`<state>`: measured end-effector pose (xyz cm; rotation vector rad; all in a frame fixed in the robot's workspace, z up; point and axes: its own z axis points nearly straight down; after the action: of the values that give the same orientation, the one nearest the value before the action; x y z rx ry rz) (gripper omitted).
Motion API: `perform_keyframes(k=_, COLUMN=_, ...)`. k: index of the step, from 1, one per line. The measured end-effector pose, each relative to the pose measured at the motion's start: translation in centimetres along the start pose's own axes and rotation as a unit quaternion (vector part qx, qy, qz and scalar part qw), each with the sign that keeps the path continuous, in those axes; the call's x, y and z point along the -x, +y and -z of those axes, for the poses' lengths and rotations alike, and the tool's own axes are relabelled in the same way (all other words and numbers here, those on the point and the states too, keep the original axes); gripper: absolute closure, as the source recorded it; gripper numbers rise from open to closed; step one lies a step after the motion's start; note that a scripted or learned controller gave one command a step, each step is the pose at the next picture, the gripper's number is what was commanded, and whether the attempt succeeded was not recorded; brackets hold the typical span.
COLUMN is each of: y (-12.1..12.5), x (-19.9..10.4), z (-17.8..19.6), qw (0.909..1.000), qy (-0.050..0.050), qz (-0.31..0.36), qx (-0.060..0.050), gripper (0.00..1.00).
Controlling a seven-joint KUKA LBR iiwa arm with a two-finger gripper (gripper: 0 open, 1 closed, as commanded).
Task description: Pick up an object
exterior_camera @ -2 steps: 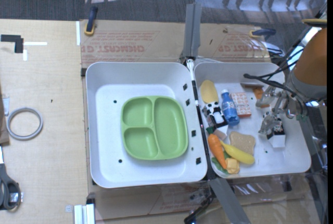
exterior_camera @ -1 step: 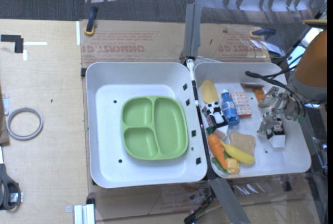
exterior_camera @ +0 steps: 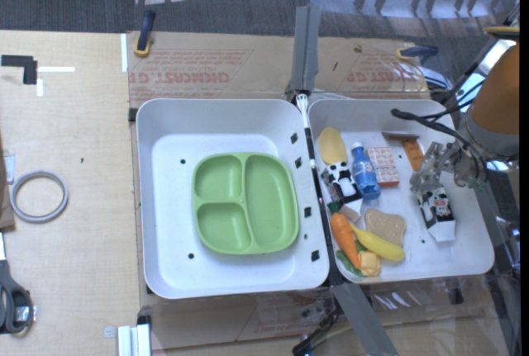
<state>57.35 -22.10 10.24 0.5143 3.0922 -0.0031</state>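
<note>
— Where is the gripper [exterior_camera: 436,170] seen, and what can be said of its grip?

— It is seen at the right of the frame, low over the right bin [exterior_camera: 475,251]. Whether it is parted or closed cannot be told; nothing is visibly held. Just below it a small black-and-white carton [exterior_camera: 438,214] is found on the bin floor.

— What else is laid out in that bin?

— Left of the gripper a blue bottle [exterior_camera: 362,173], a patterned box [exterior_camera: 383,166] and a yellow oval piece [exterior_camera: 332,145] are seen. Lower in the frame a bread slice [exterior_camera: 387,224], a banana [exterior_camera: 378,244] and a carrot [exterior_camera: 345,238] are grouped.

— And the left bin [exterior_camera: 157,206]?

— A green divided plate [exterior_camera: 245,203] is set in its middle. A roll of tape [exterior_camera: 37,196] is seen at far left on the bench.
</note>
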Motion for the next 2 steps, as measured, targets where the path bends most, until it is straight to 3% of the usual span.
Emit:
perform_keyframes(k=1, y=1.4, x=4.3, z=-1.0, qw=0.9974, qy=0.001, qz=-0.072, qx=0.000, gripper=1.00)
perform_keyframes(k=2, y=6.7, x=3.7, z=9.2, qw=0.9897, qy=0.001, qz=-0.143, qx=0.000, gripper=1.00)
